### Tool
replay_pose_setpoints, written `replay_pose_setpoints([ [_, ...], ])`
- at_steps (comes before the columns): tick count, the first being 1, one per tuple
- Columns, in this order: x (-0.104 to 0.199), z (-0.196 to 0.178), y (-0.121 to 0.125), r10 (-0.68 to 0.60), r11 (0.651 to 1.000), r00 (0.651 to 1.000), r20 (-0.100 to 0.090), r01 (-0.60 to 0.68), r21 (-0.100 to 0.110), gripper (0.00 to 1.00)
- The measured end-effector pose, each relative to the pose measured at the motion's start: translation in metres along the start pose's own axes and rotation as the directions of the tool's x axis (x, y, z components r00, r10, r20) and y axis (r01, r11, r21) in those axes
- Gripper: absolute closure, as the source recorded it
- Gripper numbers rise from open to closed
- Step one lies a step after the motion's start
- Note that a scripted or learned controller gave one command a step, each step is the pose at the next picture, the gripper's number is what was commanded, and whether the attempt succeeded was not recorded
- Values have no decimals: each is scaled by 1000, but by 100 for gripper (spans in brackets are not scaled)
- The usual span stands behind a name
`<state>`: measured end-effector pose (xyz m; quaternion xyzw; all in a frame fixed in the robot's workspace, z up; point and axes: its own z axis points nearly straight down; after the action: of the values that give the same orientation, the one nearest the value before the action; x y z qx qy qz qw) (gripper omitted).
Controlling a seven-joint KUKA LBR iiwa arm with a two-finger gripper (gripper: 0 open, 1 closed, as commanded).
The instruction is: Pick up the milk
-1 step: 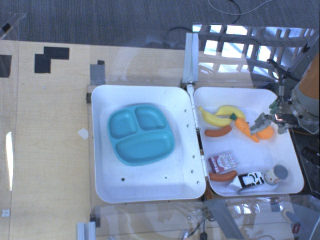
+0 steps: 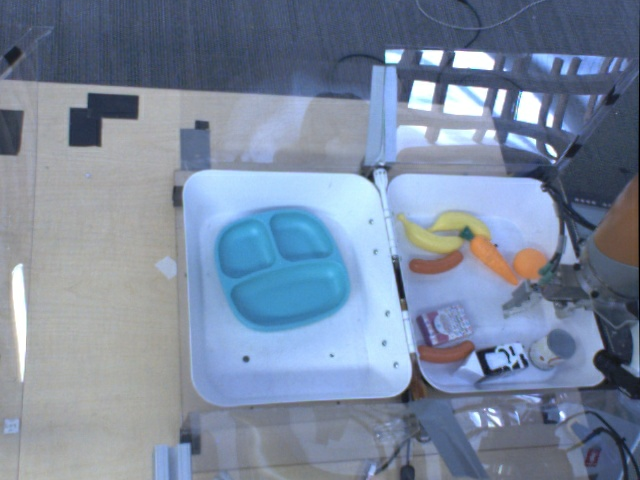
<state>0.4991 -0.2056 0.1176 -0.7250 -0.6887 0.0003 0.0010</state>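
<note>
Milk (image 2: 501,359), a small black-and-white carton, lies tipped on its side against the front wall of the right bin (image 2: 520,190), its long axis running left to right, a sausage (image 2: 446,351) touching its left end and a cup (image 2: 551,348) just beside its right. Farther back, the gripper (image 2: 548,295) hangs above the bin floor near the cup, apparently lining up a descent, its claw released and grasping nothing. Beyond lie a carrot (image 2: 487,253) and banana (image 2: 440,229); the left bin (image 2: 205,298) carries a blue tray (image 2: 283,267).
</note>
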Motion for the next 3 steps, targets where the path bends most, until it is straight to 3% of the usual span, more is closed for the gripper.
replay_pose_setpoints([
  [1, 1, -21, -11, -16, 1000, 1000, 1, 16, -3, 0],
  [2, 47, 27, 21, 47, 999, 999, -1, -47, -5, 0],
  [3, 122, 29, 36, 207, 978, 978, -3, -207, -16, 0],
])
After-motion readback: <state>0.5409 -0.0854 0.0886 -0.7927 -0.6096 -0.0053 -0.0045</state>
